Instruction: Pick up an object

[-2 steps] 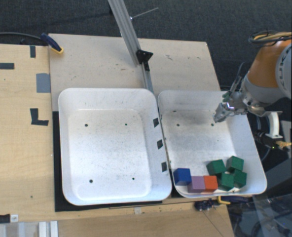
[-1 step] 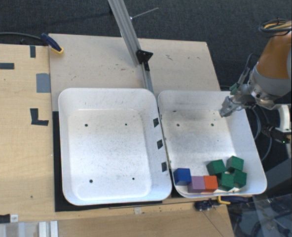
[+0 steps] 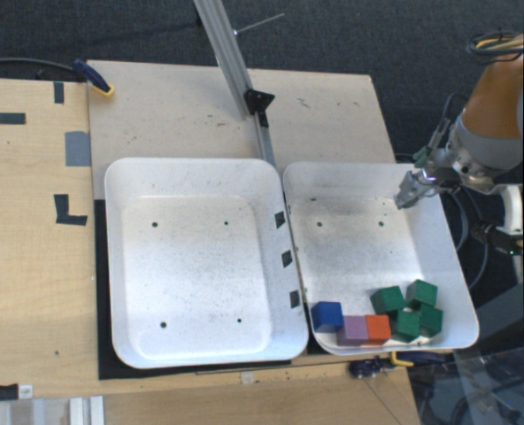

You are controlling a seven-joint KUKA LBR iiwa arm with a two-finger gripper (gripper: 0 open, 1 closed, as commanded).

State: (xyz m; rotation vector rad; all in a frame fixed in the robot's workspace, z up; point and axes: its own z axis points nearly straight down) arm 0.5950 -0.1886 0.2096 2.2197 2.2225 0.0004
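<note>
Several small blocks lie in the near corner of the right bin point(image 3: 359, 237): a blue block point(image 3: 327, 315), a purple block point(image 3: 356, 328), an orange block point(image 3: 378, 327) and several green blocks point(image 3: 407, 308). My gripper point(image 3: 409, 190) hangs over the far right edge of that bin, well away from the blocks. Nothing shows between its fingers.
The left bin point(image 3: 196, 255) sits beside the right one. A slanted metal bar point(image 3: 229, 51) runs down from the top to the gap between the bins. Cables hang at the right of the bench. A blue and yellow tool point(image 3: 94, 76) lies at the far left.
</note>
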